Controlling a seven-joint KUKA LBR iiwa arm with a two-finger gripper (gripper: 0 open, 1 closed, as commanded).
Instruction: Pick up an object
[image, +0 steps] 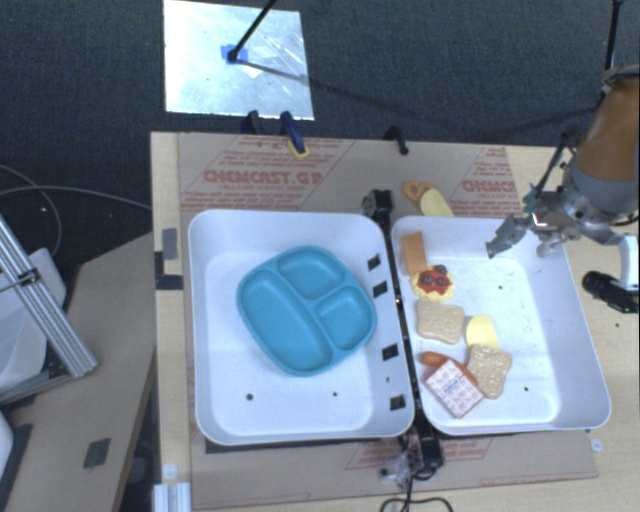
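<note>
Two shallow white bins sit side by side on a brown cardboard sheet (262, 165) printed with red lettering, which lies on the desk (110, 300). The left white bin (215, 400) holds a sky-blue plastic divided plate (305, 310) with three compartments, resting roughly at the bin's centre. The right white bin (560, 340) holds a group of toy food pieces along its left side: a tan upright cracker-like rectangle (413, 253) near the top-left corner, just below it a yellow piece topped with red berries (434, 282), then a pale beige toast-shaped piece (440, 322), a small yellow rounded block (482, 331) just beside it, a speckled tan bread slice (490, 368), a red-and-white checked square packet (453, 388) and a small orange sausage-like piece (433, 358) partly tucked under the packet. Outside the bins, on the cardboard above the right bin, lie a pale yellow oval piece (436, 204) and a small orange-brown piece (415, 189), touching each other. The grey arm with the orange band (610, 140) enters from the right, and its hand (522, 235) hovers over the upper-right part of the right bin, well apart from the food pieces. Its fingers look spread apart, with nothing between them. A shiny foil-like sheet (238, 60) lies on the dark carpet above the desk.
</note>
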